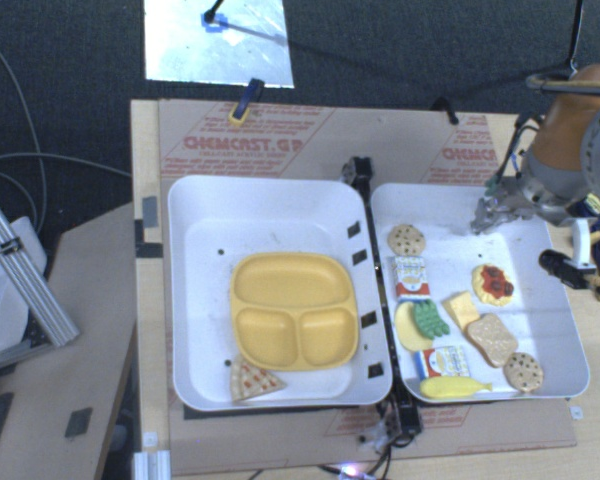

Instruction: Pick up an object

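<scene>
My gripper (488, 214) hangs over the far right part of the right bin (560, 313), with bare bin floor below it. Nothing shows in its grasp. Toy foods lie nearer the front of that bin: a cookie (407, 238), a fries box (411, 277), a round red-topped piece (493, 284), a cheese wedge (461, 310), a green bunch (431, 318) on a yellow piece (409, 330), a toast slice (492, 339), a second cookie (524, 371), a small carton (444, 361) and a banana (456, 388).
The left bin (195, 268) holds a yellow divided plate (295, 308) and a pizza slice (252, 380) at its front edge. A black divider (372, 268) runs between the bins. Cardboard (310, 138) lies under both, with a shiny sheet (218, 26) behind.
</scene>
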Tool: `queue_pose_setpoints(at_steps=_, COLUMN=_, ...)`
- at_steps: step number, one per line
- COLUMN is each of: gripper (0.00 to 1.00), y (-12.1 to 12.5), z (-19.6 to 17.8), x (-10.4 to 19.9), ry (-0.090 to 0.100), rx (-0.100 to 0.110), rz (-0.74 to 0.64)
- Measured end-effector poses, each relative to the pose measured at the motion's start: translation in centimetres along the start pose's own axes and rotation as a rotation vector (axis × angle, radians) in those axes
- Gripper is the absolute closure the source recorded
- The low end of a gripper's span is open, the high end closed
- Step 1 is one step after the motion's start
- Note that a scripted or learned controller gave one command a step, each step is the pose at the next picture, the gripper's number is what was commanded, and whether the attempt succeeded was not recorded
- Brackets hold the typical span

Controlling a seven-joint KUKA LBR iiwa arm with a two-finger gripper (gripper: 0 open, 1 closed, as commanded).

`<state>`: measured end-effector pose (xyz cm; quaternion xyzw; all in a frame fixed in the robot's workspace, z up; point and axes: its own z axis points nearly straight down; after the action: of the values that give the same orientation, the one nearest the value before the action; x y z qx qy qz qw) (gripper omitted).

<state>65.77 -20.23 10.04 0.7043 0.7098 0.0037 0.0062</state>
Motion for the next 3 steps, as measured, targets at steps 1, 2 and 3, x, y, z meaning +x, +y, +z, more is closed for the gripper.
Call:
queue_pose_setpoints(at_steps=1, gripper=0.0, y=0.0, z=0.1, x=0.0, ry=0.0, rx=0.002, rz=-0.001)
queue_pose_setpoints(at_steps=2, gripper=0.0, y=-5.5, z=-8.6, x=-0.5, ry=0.002, rx=0.01, rz=0.008)
queue_pose_setpoints(at_steps=3, gripper=0.0, y=-8.4, z=2.0, x=-0.3, ry=0.005, rx=0.018, rz=0.007)
